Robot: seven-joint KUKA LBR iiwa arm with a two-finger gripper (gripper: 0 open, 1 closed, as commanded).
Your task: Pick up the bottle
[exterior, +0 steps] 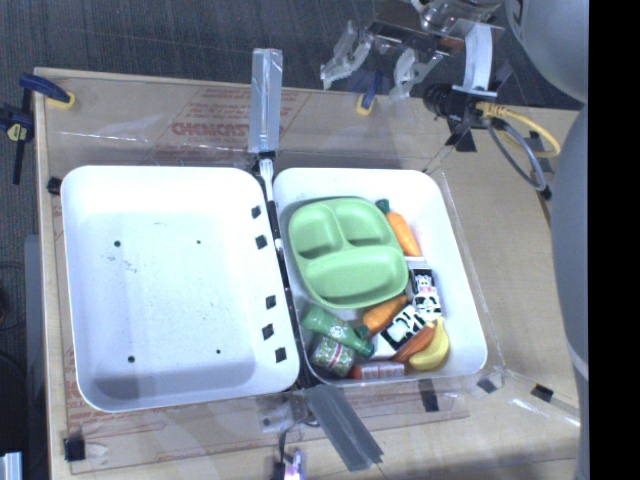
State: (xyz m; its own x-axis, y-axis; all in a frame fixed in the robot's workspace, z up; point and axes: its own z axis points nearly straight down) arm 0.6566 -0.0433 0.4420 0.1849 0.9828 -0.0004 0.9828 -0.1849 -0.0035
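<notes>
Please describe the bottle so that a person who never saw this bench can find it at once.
Look at the right shallow white bin, which holds a light green divided plate. Below that plate, at the bin's near left corner, the small green plastic bottle lies on its side. Its dark green colour and printed label set it apart from the orange carrot-shaped toys and the yellow banana-shaped toy beside it.

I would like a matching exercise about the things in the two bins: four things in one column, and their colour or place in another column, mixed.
Things:
1. divided plate
2. bottle
3. banana
4. gripper

Descriptions:
A. yellow, at the right bin's near right corner
B. above the bench, beyond the bins
C. light green, largest thing in the right bin
D. dark green, lying below the plate

Pairs: 1-C, 2-D, 3-A, 4-B
</notes>
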